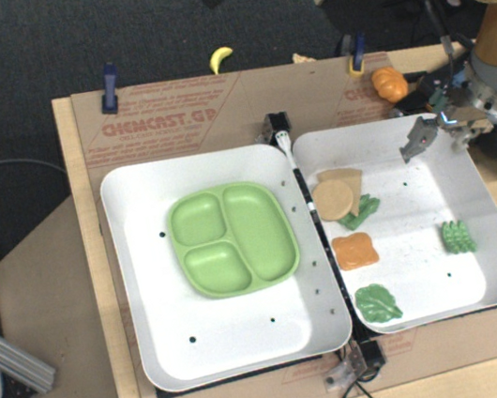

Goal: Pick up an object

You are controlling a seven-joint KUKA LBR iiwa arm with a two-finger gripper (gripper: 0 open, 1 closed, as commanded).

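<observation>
Left bin (161, 352): white and shallow, well to the left of the jaws, sitting on the counter (168, 122).
Green plate (233, 238): three compartments, lying flat in the middle of the left bin, far left of the jaws and lower in the view.
Right bin (490, 274): white, touching the left bin along their shared edge; the jaws hang over its upper right corner.
Tan round piece (333, 197): near the right bin's left wall, left of the jaws and a little below them, resting partly on a tan slab (345, 177).
Green leafy piece (361, 211): just beside the tan round piece, on its lower right.
Orange piece (354, 250): below the tan round piece, well apart from the jaws.
Dark green leaf (377, 303): near the right bin's front edge, farthest from the jaws.
Green ridged piece (457, 236): almost straight below the jaws, apart from them.
Jaws (419, 138): over the right bin's upper right; nothing shows between them, and I cannot tell whether they stand apart or together.
Small orange object (389, 84): on the counter behind the right bin, above the jaws.
</observation>
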